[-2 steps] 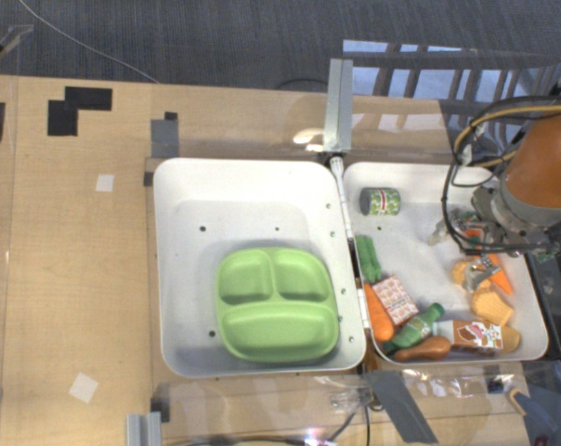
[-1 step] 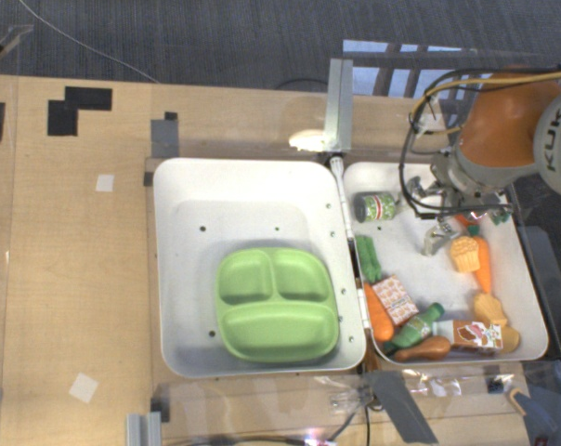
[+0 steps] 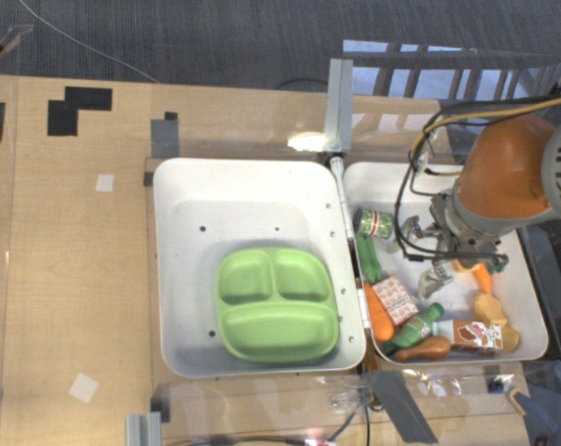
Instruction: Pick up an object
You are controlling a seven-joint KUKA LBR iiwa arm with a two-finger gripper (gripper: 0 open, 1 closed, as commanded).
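- A grey arm with an orange band [image 3: 503, 170] reaches in from the right of the frame, its hand [image 3: 438, 277] lowered over the right-hand white bin [image 3: 536, 337].
- Whether the hand's 2 fingers are apart or together cannot be told from this slant; the metal tip hangs over a bare patch of bin floor, and nothing can be seen caught in it.
- The pickable items crowd the lower part of the right bin: a green can [image 3: 375, 223] near the upper left of that bin, a green pod-like piece [image 3: 368, 258] just below it, an orange carrot [image 3: 379, 316] along the left wall, a patterned pink-and-white packet [image 3: 395, 298] beside the carrot, a green bottle [image 3: 420, 325], a brown sausage-shaped piece [image 3: 422, 348], and a labelled tan bottle [image 3: 485, 334] at lower right.
- A small orange piece [image 3: 482, 279] lies just right of the hand.
- The left-hand white bin [image 3: 183, 203], at the centre of the frame, carries 1 green divided plate [image 3: 277, 305] with 3 compartments.
- Both bins rest side by side on a pale wooden tabletop [image 3: 67, 277].
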